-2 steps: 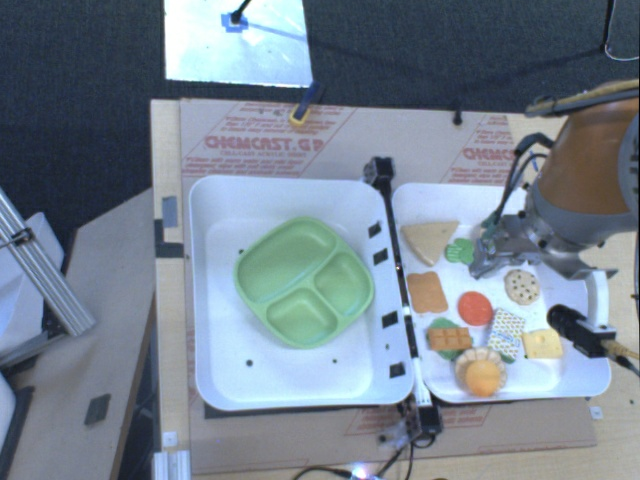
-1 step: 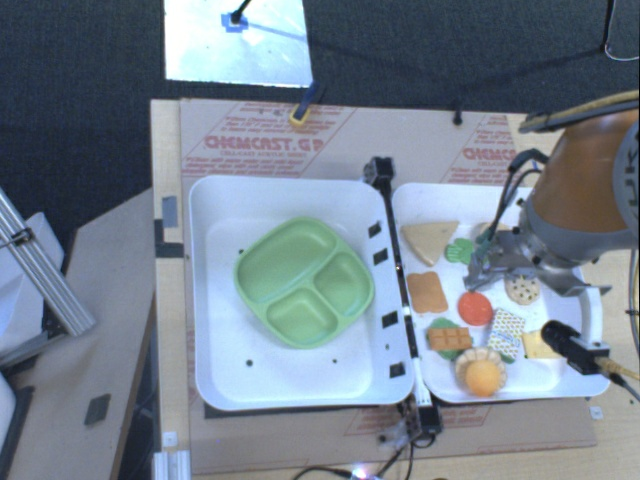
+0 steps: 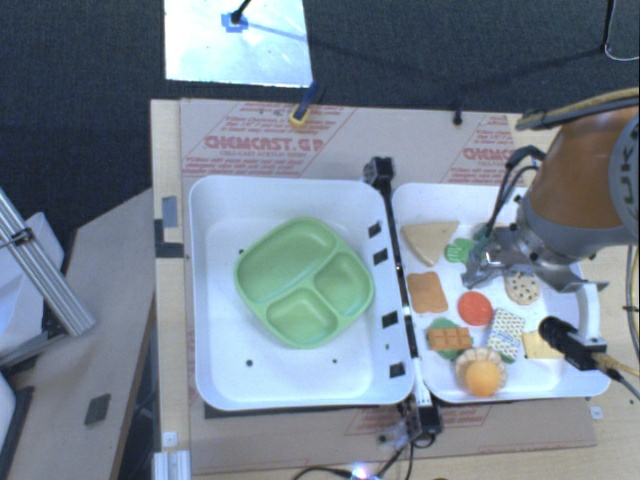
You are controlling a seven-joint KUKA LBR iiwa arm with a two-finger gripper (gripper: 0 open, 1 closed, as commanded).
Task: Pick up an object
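Gripper (image 3: 482,264) hangs low over the right bin (image 3: 420,200), and we cannot tell from this slanted view how it is set or whether anything is in it; we see no object lifted clear of the bin floor. Just beside its tip lie a green toy (image 3: 459,251) and a red round piece (image 3: 476,308). A pale wedge like a sandwich slice (image 3: 431,240) sits toward the bin's far left corner, with an orange-brown square cracker (image 3: 428,292) below it. Near the front we make out a brown waffle-like block (image 3: 449,339), an orange ball-shaped item (image 3: 482,376), a checked blue-and-white packet (image 3: 506,330) and a speckled cookie (image 3: 521,288) partly under the arm (image 3: 585,183).

In the left bin (image 3: 215,298) a light green divided tray (image 3: 304,282) lies at a tilt, three compartments facing up.

Under both bins we read red print on the brown backing sheet (image 3: 400,133): "CHEMCAST GP" at the far left, and the same lettering, partly hidden, at the far right.
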